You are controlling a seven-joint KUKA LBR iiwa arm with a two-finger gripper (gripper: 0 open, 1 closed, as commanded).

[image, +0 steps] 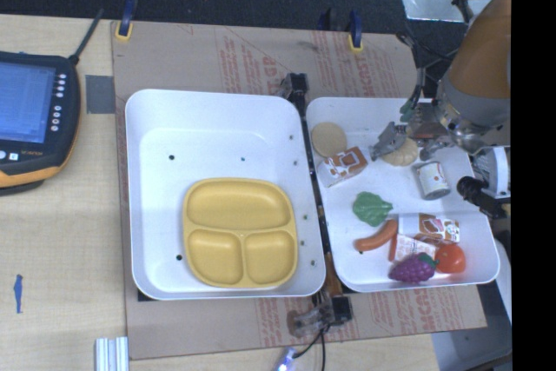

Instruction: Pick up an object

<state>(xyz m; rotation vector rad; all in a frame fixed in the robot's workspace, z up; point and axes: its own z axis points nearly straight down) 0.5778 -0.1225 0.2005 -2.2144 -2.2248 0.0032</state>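
Observation:
My gripper point(407, 143) hangs low over the far part of the right bin point(347, 274). Its fingers point(385, 141) are spread, open, to either side of a pale tan lump point(401, 156) that lies on the bin floor. Nothing is lifted. Close by lie a round tan disc point(329, 137), a brown and white packet point(346, 163) and a small silver can point(431, 179). Nearer the front are a green leaf point(372, 208), an orange sausage point(376, 237), a second packet point(426, 229), a red tomato point(450, 257) and purple grapes point(413, 269).
The left bin point(148, 143) holds a yellow divided plate point(241, 232). A tablet with an orange case point(35, 117) lies on the bench at the far left. The arm's grey and orange body point(478, 65) rises over the right bin's far right corner.

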